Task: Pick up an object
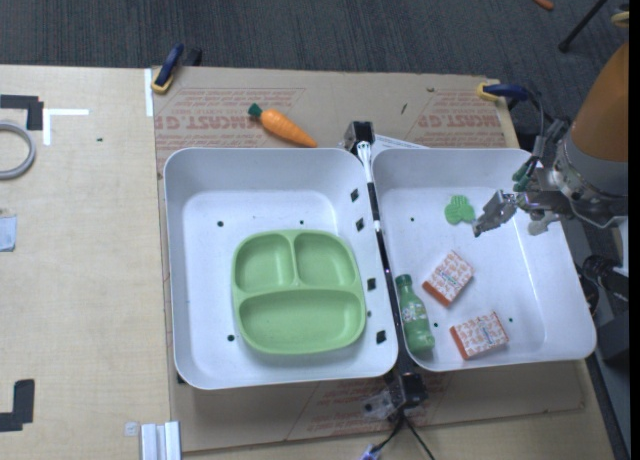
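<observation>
Green bottle (414, 314) lies at your right bin's (560, 288) left wall, two small boxes (448, 277) beside it; your gripper (497, 214) hangs above, whether open you cannot tell.

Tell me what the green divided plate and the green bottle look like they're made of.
Green divided plate: likely matte molded plastic, uniform colour, soft rounded ridges, dull sheen. Green bottle: probably glossy plastic, with bright highlights along its side; could be a toy.
</observation>
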Robot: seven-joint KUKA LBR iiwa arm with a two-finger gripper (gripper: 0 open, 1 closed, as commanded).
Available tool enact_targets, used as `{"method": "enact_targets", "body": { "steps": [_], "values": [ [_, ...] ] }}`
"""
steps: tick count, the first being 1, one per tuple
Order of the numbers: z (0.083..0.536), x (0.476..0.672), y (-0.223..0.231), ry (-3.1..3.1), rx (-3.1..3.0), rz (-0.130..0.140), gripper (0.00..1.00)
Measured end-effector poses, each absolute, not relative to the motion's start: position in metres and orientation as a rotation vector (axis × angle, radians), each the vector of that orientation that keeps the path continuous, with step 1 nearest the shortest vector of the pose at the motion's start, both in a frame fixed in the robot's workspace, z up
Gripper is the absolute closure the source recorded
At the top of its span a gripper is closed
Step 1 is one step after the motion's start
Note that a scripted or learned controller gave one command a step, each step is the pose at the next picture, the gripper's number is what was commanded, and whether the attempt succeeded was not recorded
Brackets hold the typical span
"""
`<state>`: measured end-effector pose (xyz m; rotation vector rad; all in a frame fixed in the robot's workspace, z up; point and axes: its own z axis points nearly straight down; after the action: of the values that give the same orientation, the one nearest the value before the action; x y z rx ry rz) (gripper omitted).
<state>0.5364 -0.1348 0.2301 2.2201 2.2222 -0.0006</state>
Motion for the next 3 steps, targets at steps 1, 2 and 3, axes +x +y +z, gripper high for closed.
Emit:
{"method": "enact_targets", "body": {
  "steps": [1,2,3],
  "values": [
    [0.120,0.482,-0.107,2.218,2.226,0.000,0.00],
    [0.097,0.538,-0.101,2.514,1.869,0.002,0.00],
    [0.107,0.540,-0.102,2.507,1.870,0.005,1.00]
  ]
}}
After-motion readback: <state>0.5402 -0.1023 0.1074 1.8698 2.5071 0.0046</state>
